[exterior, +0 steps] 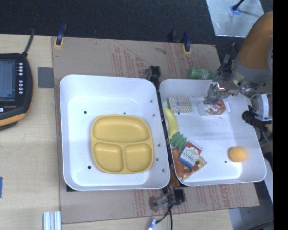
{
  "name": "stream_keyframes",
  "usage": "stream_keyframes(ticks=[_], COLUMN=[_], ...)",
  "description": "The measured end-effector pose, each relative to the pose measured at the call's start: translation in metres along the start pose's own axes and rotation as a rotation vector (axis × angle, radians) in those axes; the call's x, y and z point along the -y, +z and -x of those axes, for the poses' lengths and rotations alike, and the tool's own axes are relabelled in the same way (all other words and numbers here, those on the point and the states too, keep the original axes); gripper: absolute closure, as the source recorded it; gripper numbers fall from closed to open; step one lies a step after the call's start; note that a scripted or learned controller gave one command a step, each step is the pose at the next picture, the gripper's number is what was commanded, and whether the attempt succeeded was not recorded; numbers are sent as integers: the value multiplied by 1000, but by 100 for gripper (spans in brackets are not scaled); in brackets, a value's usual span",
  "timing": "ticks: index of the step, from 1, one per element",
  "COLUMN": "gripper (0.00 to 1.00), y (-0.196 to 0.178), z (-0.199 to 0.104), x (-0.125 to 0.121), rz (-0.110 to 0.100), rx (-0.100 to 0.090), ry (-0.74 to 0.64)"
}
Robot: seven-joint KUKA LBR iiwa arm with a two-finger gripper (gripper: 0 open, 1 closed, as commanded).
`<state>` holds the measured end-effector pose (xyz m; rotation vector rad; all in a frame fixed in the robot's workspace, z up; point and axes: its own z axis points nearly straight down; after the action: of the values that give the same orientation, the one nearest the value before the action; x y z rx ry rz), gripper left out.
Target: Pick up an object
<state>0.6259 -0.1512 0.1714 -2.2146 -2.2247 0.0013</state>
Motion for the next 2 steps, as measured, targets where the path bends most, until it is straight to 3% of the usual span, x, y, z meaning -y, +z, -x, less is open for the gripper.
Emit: stream_keyframes(ticks=[1,2], gripper=[0,0], y=[0,5], z=[0,47], x=[0,-15], rz=[-1,1], rx=[0,1], ry=[0,3])
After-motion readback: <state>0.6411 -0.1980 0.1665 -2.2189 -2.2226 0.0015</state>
